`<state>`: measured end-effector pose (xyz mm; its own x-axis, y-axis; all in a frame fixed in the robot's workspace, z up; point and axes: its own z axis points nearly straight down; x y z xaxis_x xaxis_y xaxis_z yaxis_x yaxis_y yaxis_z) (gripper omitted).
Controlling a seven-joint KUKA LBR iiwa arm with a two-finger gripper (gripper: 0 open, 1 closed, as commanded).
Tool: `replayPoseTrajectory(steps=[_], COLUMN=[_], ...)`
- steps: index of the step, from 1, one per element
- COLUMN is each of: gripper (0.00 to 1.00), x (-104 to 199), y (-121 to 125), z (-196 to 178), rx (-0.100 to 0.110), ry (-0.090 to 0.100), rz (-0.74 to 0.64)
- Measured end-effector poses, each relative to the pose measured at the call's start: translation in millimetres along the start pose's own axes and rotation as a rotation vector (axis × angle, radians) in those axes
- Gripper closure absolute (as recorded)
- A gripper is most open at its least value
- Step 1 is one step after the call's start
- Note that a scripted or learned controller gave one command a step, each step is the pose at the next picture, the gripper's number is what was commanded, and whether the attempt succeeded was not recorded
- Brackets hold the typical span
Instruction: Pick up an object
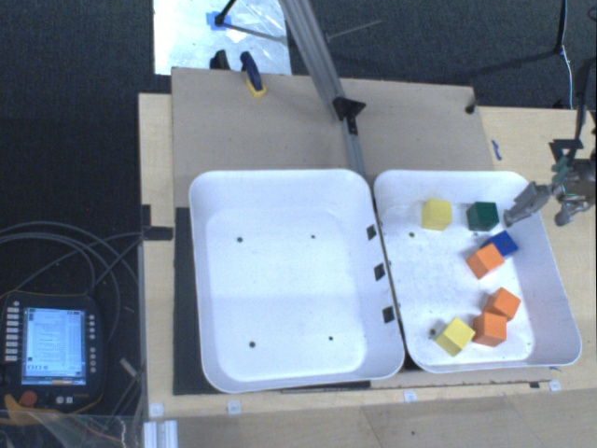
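The right bin (424, 357) holds several cubes. A yellow cube (436, 215) and a green cube (482, 216) sit near its far side. A blue cube (504, 244) touches an orange cube (484, 260) just below them. Two more orange cubes (504, 302) (490, 329) and a second yellow cube (455, 336) lie near the front. My gripper (544, 208) hangs over the bin's far right rim, to the right of the green cube, open with nothing between its fingers (522, 203).
The left bin (210, 213) stands beside the right one. A grey pole (312, 45) slants across the back of the bench. A teach pendant (51, 348) with cables lies off the bench at the left.
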<state>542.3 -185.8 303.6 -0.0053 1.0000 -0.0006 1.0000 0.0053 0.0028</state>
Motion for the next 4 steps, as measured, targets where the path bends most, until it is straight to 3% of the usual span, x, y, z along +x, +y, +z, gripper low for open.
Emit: replayPoseTrajectory(steps=[1, 4], gripper=[0.0, 0.0], x=[0.1, 3.6], y=[0.1, -19.4], z=[-0.1, 154.8], rx=[0.0, 0.006], ry=[0.0, 0.002], rz=[0.0, 0.004])
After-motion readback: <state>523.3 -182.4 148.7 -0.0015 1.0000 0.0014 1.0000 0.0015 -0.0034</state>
